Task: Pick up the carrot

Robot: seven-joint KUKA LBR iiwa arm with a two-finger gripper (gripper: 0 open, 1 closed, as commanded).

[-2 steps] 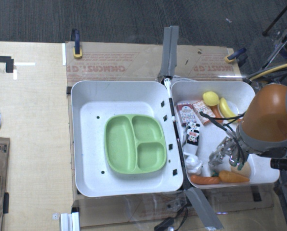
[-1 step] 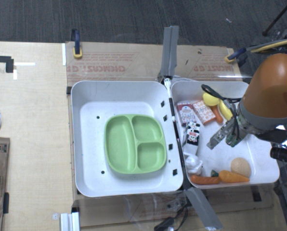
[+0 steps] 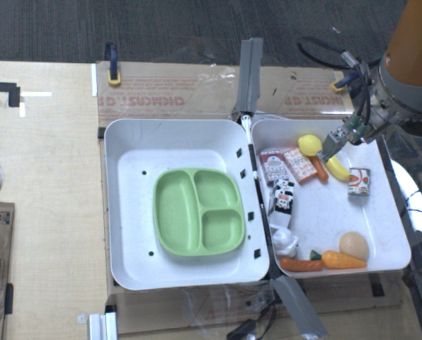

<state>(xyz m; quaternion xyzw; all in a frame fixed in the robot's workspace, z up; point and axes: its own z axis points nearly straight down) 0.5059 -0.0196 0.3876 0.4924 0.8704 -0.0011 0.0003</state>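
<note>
The carrot [image 3: 343, 261] lies at the near edge of the right bin [image 3: 398, 250], touching a tan ball [image 3: 354, 246]. The hand [image 3: 333, 147] hangs far off, over the banana [image 3: 338, 168]. I cannot tell its grip. It might grab the ball or banana instead.
</note>
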